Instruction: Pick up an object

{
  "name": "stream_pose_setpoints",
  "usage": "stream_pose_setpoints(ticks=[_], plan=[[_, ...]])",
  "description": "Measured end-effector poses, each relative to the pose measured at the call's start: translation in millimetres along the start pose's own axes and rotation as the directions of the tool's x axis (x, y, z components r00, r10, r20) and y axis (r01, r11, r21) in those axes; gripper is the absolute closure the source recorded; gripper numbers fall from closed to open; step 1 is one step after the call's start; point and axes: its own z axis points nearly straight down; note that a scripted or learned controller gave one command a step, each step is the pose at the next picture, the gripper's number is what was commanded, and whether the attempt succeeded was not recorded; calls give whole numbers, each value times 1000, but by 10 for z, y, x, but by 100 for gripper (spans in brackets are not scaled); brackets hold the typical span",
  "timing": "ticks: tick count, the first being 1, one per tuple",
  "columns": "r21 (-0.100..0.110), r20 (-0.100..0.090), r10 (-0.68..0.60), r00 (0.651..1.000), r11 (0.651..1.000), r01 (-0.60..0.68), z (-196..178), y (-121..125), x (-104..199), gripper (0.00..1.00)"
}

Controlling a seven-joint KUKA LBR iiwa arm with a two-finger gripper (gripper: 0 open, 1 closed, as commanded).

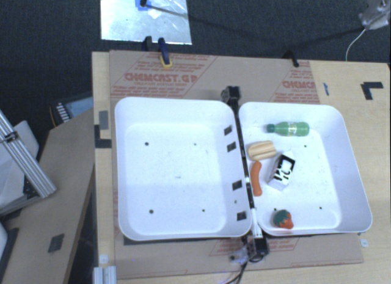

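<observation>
Since the task leaves the choice of object to me, selection is the step in hand, and I judge it decides most of the outcome. All candidates lie in the right bin, toward its left half; the left bin carries none.

Candidates, far to near:
- The green bottle lies on its side near the far wall, well apart from the rest.
- The tan bread roll sits just beside the divider between the bins.
- The orange sausage-shaped piece lies along that divider, with the black-and-white box just beside it on the right.
- The small red and green object sits near the near wall.

Recommended choice: the bottle. It has free floor on both long sides, so I would straddle it across its narrow width at mid-body. It is round and may roll, so I would descend vertically and close squarely. The roll and sausage piece offer little clearance on the divider side.

Whether my jaws stand apart or together, I cannot tell from this view.
</observation>
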Motion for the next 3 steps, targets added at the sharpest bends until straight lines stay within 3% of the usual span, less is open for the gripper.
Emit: stream_pose_setpoints(ticks=[3], plan=[[-10, 1, -5, 1000, 1000, 5, -340, 13, -5, 100]])
